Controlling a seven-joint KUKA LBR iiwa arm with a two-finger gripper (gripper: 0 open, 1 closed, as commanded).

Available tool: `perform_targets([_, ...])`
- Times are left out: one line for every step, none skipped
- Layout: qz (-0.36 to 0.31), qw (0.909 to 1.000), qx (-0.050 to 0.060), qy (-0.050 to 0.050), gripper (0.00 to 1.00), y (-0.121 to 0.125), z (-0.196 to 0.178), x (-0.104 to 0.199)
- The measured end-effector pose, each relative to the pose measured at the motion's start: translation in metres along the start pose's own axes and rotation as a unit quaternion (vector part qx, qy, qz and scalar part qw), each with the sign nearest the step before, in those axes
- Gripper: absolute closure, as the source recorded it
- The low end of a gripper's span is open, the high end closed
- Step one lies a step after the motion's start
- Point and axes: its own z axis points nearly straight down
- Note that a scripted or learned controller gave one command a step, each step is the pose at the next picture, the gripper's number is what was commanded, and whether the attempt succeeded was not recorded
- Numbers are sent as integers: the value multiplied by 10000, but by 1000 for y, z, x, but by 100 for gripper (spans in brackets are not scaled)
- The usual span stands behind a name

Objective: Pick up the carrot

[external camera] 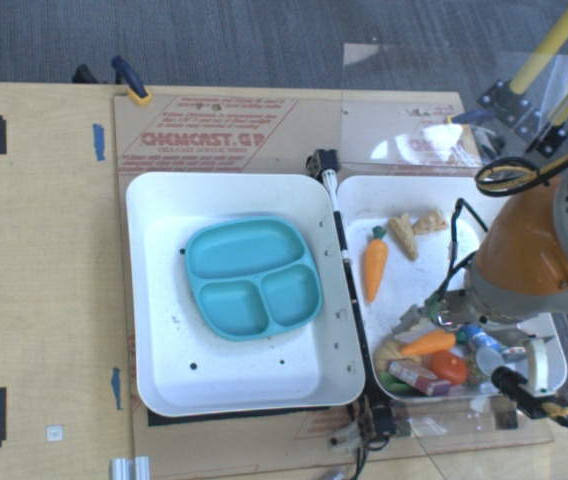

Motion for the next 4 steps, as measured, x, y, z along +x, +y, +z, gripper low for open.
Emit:
perform_targets([-1268, 9919, -25, -10, 0, 1, 0, -8])
perform_targets([-1255, 9920, -82, -44, 100, 5, -12, -9])
perform_targets([-1257, 9920, -72, -39, 0, 4, -11, -9])
perform_targets([-2515, 9678, -48, -30, 0, 3, 0, -3])
